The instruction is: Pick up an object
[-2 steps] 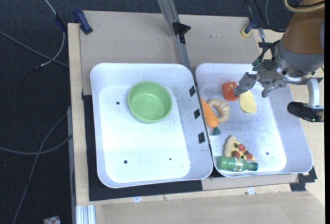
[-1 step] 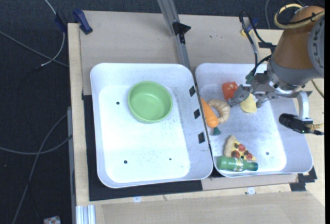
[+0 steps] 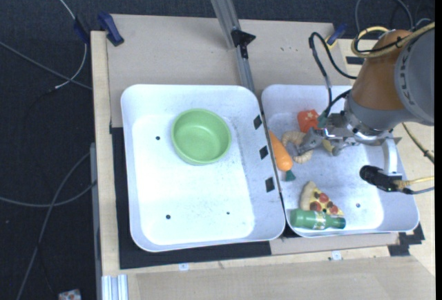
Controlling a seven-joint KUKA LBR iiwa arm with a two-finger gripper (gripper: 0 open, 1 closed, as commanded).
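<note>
1. The grey arm point(image 3: 407, 77), with its orange band, comes in from the right edge of the frame and bends down over the right bin point(image 3: 394, 212).
2. Its gripper point(image 3: 319, 141) hangs low over the middle left of that bin, among the toys there. Whether its two digits are spread or pressed together cannot be told from this slanted view, and no object can be seen caught between them.
3. Just beside the gripper, toward the upper left, sits a small red-orange toy point(image 3: 307, 117), blocky in shape.
4. A pale tan piece point(image 3: 293, 137) lies touching or almost touching the gripper's left side; its outline is unclear.
5. A toy carrot point(image 3: 280, 151), orange with a green tip at its lower end, lies slanted along the bin's left wall.
6. Lower in the bin lies a pizza slice point(image 3: 321, 199), yellow with red spots, and just below it a green bottle point(image 3: 315, 220) on its side against the front rim.
7. The left bin point(image 3: 193, 222) holds a light green bowl point(image 3: 201, 135), upright, in its upper middle.
</note>
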